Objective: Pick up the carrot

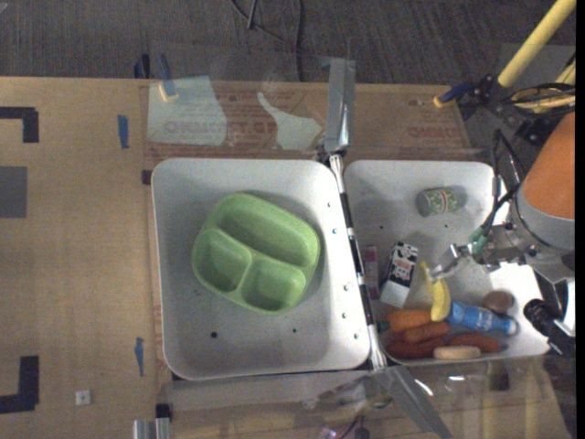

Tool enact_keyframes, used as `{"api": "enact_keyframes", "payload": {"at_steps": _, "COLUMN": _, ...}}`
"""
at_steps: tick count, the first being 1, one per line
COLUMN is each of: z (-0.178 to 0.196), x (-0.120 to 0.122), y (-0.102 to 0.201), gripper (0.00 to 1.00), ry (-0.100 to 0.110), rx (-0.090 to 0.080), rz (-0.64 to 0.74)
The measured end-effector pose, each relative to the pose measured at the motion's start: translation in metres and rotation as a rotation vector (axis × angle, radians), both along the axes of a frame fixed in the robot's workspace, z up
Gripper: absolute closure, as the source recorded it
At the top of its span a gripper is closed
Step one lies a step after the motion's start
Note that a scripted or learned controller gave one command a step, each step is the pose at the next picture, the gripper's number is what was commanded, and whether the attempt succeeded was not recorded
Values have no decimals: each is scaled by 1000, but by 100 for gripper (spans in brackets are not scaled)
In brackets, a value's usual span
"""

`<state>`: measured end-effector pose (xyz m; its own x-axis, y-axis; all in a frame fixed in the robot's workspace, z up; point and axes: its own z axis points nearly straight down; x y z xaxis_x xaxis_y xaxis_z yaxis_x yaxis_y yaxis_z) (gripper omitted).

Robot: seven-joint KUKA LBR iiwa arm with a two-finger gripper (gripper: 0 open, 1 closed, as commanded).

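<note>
hand (460, 256) above right bin (393, 183) — carrot (409, 319) apart, ungrasped

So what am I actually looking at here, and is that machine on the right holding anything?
One camera looks down at a slant on a bench with two white bins. The grey and orange shape at the right is a robot arm; its fingers hang over the right bin, above the food pile, with nothing visibly between them. The left bin holds a green divided plate. The right one holds toy food: a carrot, a banana, sausages, a small milk carton and a can.
</note>
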<state>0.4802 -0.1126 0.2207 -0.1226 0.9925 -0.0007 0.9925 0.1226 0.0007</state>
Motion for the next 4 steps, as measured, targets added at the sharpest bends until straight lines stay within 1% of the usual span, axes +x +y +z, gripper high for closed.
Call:
{"api": "enact_keyframes", "payload": {"at_steps": 1, "z": -37, "x": -1, "y": 97, "gripper": 0, "ry": 3, "rx": 1, "rz": -17}}
{"api": "enact_keyframes", "payload": {"at_steps": 2, "z": -37, "x": -1, "y": 37, "gripper": 0, "ry": 0, "rx": 0, "rz": 35}}
{"api": "enact_keyframes", "payload": {"at_steps": 3, "z": -37, "x": -1, "y": 138, "gripper": 0, "ry": 2, "rx": 1, "rz": 91}}
{"api": "enact_keyframes", "payload": {"at_steps": 4, "z": 43, "x": 0, "y": 16, "gripper": 0, "ry": -4, "rx": -3, "rz": 461}}
